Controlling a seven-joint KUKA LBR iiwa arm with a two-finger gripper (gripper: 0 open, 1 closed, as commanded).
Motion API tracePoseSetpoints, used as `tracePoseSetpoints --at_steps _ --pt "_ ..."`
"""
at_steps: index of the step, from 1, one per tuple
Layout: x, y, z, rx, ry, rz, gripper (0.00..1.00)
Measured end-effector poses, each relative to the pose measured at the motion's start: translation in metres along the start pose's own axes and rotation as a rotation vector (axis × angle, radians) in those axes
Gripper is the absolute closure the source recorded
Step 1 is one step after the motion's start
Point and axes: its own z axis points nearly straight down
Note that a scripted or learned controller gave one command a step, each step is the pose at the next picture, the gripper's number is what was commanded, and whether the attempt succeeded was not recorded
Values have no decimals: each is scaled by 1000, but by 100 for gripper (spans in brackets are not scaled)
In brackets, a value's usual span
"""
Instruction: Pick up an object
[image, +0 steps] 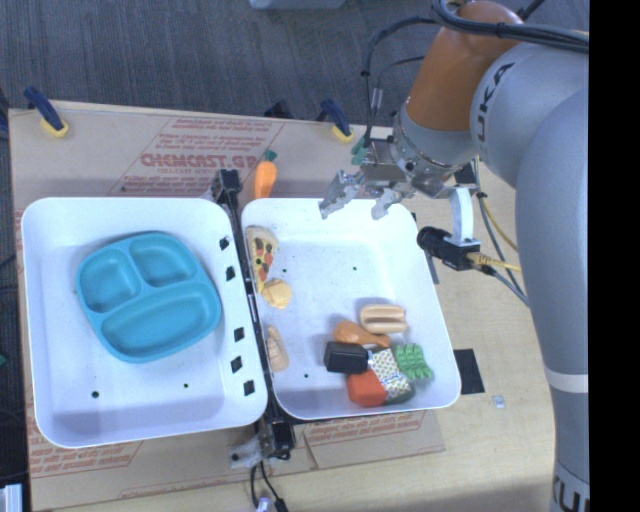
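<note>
- Nearest the camera, along the near edge of the right white bin (300, 400), sits a cluster of toy foods: a red-orange block (365, 389), a checkered green-and-white piece (392, 374), a leafy green piece (413, 361) and a black rectangular block (346, 357).
- Just behind that cluster lie an orange wedge (357, 335) and a tan hot-dog bun (383, 318), touching or nearly so.
- Against the right bin's left wall are a pizza-like slice with dots (262, 252), a pale yellow lump (277, 294) just below it, and a beige piece (276, 349) nearer the camera.
- An orange carrot with a green top (264, 178) lies on the cardboard beyond the bins, outside both.
- The left white bin (40, 330) holds a blue divided plastic plate (148, 295).
- The two-finger gripper (359, 203) hovers over the right bin's far edge, its jaws spread apart with nothing between them, well apart from the food cluster.
</note>
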Motion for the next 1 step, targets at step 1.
tracePoseSetpoints --at_steps 1 --pt "14 -87 169 0 1 -59 0"
